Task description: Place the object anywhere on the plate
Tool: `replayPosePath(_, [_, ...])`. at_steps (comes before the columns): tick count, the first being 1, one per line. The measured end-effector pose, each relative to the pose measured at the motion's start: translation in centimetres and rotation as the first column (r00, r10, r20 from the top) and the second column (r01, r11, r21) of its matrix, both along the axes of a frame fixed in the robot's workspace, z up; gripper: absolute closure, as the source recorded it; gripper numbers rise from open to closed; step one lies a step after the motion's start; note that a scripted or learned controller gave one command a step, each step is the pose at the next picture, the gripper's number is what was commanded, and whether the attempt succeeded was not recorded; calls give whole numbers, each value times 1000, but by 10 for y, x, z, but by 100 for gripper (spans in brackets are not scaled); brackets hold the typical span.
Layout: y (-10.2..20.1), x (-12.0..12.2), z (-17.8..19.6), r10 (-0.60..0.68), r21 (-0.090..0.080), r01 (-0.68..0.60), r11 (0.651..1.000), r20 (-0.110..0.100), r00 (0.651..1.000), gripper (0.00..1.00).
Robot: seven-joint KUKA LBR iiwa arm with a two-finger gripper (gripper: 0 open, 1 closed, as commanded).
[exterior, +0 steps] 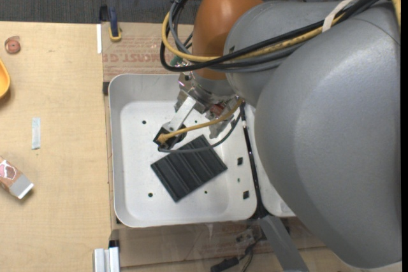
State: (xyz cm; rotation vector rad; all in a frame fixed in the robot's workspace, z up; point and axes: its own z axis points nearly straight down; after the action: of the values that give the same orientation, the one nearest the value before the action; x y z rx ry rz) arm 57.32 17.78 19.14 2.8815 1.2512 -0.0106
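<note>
Slab of ribbed black material [189, 167] lies flat and askew on the floor of the white bin [127, 200] at the view's left, a little toward the near wall. The gripper [203, 113] hangs just beyond the slab's far edge, close over it. Whether it is open, closed or gripping anything cannot be told. The grey arm [331, 111] covers most of the other bin [275, 204].

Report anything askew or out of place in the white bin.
One thing: the dark grey ribbed rectangular slab lies flat on the floor of the shallow white bin, but turned at a slant to the bin's walls rather than square with them. Nothing looks spilled or broken.
</note>
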Motion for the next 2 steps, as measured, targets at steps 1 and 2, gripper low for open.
replayPosePath(1, [0,0,0,0,0,0,1000,0,1000,0])
replayPosePath(2, [49,-3,110,-139,0,139,990,5,990,0])
